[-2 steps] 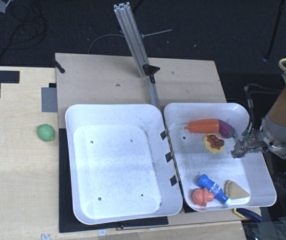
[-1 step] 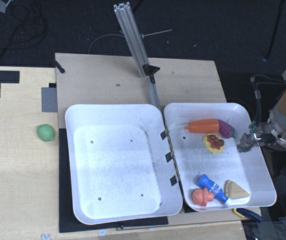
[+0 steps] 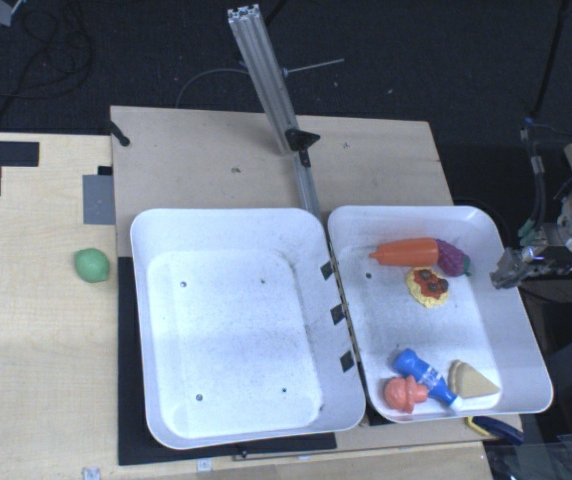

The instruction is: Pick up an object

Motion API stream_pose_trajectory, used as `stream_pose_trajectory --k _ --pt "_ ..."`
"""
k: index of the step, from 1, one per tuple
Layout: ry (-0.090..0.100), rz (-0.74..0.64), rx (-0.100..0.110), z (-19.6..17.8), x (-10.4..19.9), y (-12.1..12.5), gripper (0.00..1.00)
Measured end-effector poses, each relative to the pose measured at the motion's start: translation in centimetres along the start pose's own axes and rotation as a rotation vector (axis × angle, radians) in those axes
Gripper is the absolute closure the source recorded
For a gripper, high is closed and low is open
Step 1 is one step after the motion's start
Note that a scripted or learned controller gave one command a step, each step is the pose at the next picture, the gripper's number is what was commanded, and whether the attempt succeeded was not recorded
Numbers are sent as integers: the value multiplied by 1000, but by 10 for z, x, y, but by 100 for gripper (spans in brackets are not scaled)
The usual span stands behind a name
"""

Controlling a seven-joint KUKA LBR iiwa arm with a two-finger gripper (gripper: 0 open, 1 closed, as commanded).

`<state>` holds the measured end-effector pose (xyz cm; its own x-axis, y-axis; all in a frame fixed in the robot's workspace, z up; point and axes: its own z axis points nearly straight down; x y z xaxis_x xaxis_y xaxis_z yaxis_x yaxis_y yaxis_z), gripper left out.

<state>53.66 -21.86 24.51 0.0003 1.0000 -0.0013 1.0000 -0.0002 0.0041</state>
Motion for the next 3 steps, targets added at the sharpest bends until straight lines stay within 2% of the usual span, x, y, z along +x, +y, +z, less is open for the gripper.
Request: stream_pose_trajectory --k 2,3 --pt "3 -5 5 21 112 23 100" --pt "2 -3 5 26 156 30 100"
